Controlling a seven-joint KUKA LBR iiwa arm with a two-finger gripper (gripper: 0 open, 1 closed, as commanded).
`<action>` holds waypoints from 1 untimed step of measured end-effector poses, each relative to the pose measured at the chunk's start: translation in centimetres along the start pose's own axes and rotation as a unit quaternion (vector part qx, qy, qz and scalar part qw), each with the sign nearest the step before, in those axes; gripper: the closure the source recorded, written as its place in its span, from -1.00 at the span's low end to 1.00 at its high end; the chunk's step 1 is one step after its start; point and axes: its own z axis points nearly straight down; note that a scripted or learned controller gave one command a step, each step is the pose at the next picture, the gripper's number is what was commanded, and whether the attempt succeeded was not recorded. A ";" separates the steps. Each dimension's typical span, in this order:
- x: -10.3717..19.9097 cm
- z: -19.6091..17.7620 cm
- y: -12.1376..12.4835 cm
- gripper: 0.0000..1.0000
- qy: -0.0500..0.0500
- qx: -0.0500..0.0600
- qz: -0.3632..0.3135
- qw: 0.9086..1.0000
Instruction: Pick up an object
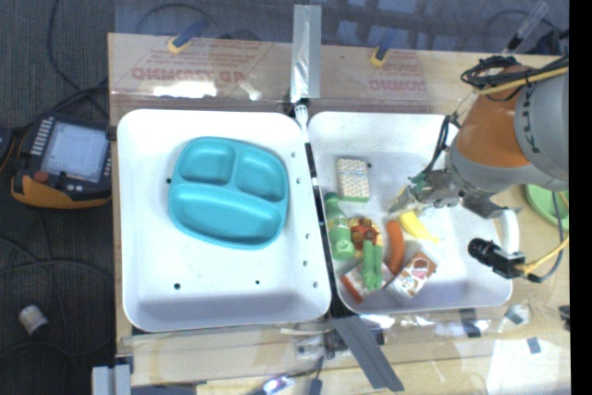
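1. the grey arm with the orange band [490,139] reaches in from three o'clock over the right-hand shallow white bin [388,127], and its pincer [427,191] hangs low above the bin floor at the right-centre.
2. whether the pincer is open or closed i cannot tell; the tip is dark, small and blurred against wires, and nothing can be seen held in it.
3. the nearest candidate is a small yellow banana-like toy [418,227], lying just beside the pincer toward six o'clock, slightly to seven. its long axis runs roughly from ten o'clock to four o'clock.
4. next out, toward eight o'clock, lies an orange carrot-shaped toy [395,244], its long axis close to twelve-to-six.
5. farther toward eight o'clock is a cluster touching one another: a green pepper-like piece [340,238], a long green vegetable toy [372,264], and a red and white printed packet [413,276] toward six o'clock.
6. a pale rectangular cracker-like box [352,178] sits apart, toward nine o'clock from the pincer, long axis twelve-to-six.
7. the left-hand white bin [157,291] carries a turquoise divided plastic tray [229,191], well apart from the pincer.
8. judgement: the grasp is not yet made; a short drop toward six o'clock on the yellow toy looks simplest, closing across its narrow width.
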 end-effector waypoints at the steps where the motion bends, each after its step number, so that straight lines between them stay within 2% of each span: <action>1: 7.4 -12.3 0.4 1.00 0.000 0.008 0.125 0.992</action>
